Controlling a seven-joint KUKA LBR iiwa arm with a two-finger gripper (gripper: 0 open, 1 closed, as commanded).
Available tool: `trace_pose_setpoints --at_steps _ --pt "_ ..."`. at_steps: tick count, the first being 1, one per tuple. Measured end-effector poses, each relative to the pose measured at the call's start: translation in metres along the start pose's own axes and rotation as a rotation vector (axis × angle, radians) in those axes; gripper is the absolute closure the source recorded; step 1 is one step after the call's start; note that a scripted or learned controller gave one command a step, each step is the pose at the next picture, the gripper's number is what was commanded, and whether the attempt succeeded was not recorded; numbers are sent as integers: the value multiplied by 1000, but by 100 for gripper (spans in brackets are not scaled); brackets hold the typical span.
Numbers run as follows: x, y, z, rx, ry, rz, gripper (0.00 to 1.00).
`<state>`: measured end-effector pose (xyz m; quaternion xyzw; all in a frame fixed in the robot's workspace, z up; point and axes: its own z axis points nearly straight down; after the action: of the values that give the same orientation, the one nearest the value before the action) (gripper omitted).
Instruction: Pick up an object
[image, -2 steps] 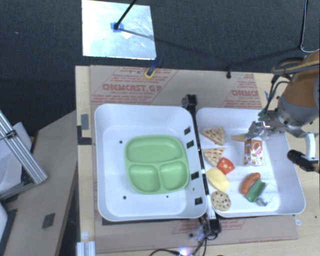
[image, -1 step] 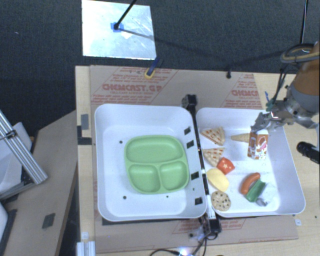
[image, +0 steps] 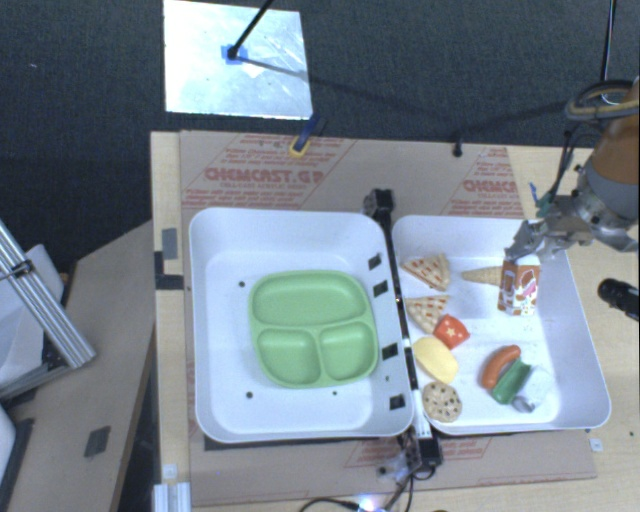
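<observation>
We see the gripper (image: 527, 246) directly above the small carton (image: 519, 286), at two o'clock in the right bin (image: 585, 345); it seems clamped on it. Next: lift straight up.

A pale wooden bench (image: 120, 290) carries a brown printed cardboard sheet (image: 270, 170), on which two shallow white bins sit touching, the left bin (image: 215, 300) at nine o'clock, the right bin (image: 575, 340) at three o'clock.
</observation>
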<state>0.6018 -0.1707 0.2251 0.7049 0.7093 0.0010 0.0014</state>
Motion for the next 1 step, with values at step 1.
trace_pose_setpoints --at_steps 1 --pt "56 9 9 1 2 -4 100"
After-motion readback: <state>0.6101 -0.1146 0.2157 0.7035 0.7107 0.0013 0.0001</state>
